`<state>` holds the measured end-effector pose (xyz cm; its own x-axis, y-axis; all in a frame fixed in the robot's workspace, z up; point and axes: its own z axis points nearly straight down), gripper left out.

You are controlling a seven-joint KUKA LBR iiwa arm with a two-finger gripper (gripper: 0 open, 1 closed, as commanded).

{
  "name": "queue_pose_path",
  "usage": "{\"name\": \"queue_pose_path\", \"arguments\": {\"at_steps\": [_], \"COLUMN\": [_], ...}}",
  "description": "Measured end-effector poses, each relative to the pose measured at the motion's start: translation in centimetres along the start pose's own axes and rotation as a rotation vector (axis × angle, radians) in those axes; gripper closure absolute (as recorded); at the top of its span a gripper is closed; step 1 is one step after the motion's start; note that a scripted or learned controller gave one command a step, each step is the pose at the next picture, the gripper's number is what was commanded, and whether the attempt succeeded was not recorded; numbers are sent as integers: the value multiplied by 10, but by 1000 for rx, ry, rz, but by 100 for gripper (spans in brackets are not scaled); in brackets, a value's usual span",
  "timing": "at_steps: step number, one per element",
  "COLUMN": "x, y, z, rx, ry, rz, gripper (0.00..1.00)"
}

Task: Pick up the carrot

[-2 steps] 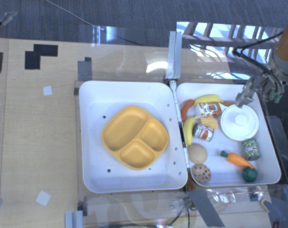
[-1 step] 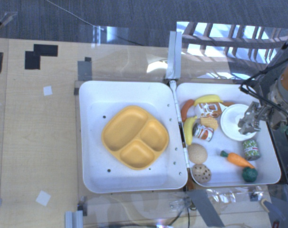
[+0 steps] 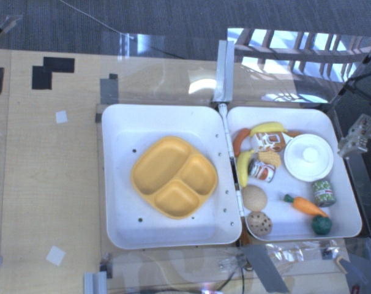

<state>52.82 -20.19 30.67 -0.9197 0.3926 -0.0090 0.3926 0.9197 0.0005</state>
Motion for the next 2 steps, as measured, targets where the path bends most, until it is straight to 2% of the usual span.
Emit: {"name": "queue_pose_path", "arguments": {"at_steps": [1, 2], "x": [-82, -107], "y": [34, 44], "z": [60, 56], "rx": [-1, -2], "ry": [8, 0], "rz": [-50, -143], "gripper": [100, 100]}}
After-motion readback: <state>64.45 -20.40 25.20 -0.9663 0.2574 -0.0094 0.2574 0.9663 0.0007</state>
